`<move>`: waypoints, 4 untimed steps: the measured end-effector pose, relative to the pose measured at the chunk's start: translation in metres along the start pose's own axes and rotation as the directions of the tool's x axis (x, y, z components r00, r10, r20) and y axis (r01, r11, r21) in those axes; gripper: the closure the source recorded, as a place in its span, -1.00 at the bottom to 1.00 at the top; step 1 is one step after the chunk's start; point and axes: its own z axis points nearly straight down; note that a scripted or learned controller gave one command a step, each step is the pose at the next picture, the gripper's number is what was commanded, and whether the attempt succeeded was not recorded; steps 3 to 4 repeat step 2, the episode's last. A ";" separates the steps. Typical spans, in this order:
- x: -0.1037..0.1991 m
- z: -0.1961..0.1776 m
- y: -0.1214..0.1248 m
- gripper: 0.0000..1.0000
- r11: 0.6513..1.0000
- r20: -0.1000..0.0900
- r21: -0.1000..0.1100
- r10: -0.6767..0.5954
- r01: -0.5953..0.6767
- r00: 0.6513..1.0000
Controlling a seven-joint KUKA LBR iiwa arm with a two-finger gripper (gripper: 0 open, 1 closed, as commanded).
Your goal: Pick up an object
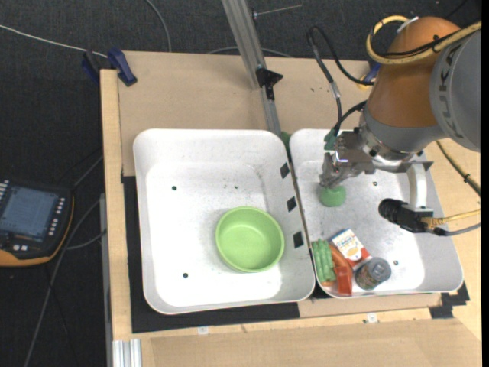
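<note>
Green lump [332, 198]: sat on the floor of the right bin [363, 220], near its left wall and towards the far end.
Gripper [333, 180]: hung directly over the lump, at or just above its top; whether it was apart, together or clamped on the lump could not be told.
Arm [416, 75]: reached in from the right over the far corner of the right bin, with the orange band above the wrist.
Rest of right bin: a carton [348, 243], a green packet [324, 260], an orange packet [341, 280] and a can [373, 272] were crowded into the near left corner, well apart from the lump.
Left bin [191, 197]: held a green bowl [249, 239], upright, near its right wall and towards the front.
Bins: stood side by side, walls touching, with small black tabs along the seam.
Mat [136, 312]: black, showing under the bins along their left and near edges.
Bench [191, 90]: a bare tan board, with a blue clamp [122, 67] on its far left corner.
Rail [241, 21]: grey metal, slanting down from the top to the far end of the seam between the bins.
Floor [46, 90]: dark carpet all round the bench, with thin cables looping across it.
Pendant [29, 220]: orange and black with a screen, lying on the floor to the left of the bench.
</note>
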 end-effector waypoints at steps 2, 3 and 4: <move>0.104 -0.006 0.020 1.00 1.000 0.000 0.000 0.000 0.000 1.000; 0.104 -0.006 0.020 1.00 1.000 0.000 0.000 0.000 0.000 1.000; 0.104 -0.006 0.020 1.00 1.000 0.000 0.000 0.000 0.000 1.000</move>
